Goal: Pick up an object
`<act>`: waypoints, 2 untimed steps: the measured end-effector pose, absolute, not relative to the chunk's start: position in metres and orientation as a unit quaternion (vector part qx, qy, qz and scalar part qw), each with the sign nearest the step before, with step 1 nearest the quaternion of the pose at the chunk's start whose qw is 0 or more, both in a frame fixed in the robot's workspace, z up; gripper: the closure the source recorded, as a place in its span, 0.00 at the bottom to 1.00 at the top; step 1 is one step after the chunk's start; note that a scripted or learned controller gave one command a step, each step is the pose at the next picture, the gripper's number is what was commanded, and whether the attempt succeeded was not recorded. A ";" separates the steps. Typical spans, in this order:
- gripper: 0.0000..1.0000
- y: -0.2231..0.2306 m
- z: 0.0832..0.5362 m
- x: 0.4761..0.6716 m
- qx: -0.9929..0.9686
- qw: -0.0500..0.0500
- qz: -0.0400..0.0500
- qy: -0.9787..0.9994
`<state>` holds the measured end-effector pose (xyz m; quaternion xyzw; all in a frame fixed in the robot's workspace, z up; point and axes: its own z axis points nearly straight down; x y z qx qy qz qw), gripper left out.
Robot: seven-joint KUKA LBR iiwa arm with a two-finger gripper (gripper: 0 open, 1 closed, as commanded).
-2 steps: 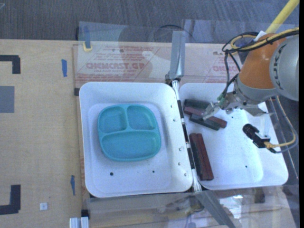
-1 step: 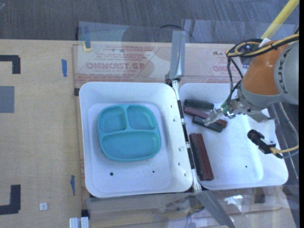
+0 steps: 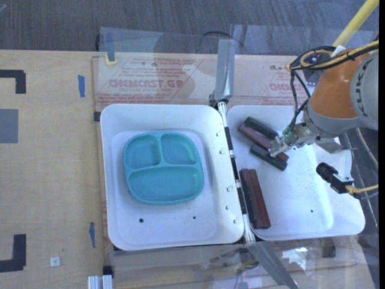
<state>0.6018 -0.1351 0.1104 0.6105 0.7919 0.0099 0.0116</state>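
My gripper (image 3: 281, 149) is low in the right bin (image 3: 313, 218), near its upper left part. It sits right over the near end of a dark green-black bar (image 3: 265, 155) and beside the end of a dark red-brown bar (image 3: 254, 131); whether it touches either is unclear. A longer brown bar (image 3: 255, 198) lies along the right bin's left wall, apart from the gripper. A teal divided plate (image 3: 163, 167) rests in the middle of the left bin (image 3: 114, 137).
The grey arm with its orange band (image 3: 337, 95) comes in from the upper right over the right bin's far corner. A black part with a yellow cable (image 3: 332, 177) hangs over the right bin's right side. A metal divider (image 3: 224, 77) stands behind the bins.
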 end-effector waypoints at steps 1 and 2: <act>1.00 -0.086 0.205 0.618 0.587 0.002 0.001 0.809; 0.00 -0.086 0.204 0.617 0.587 0.001 0.000 0.809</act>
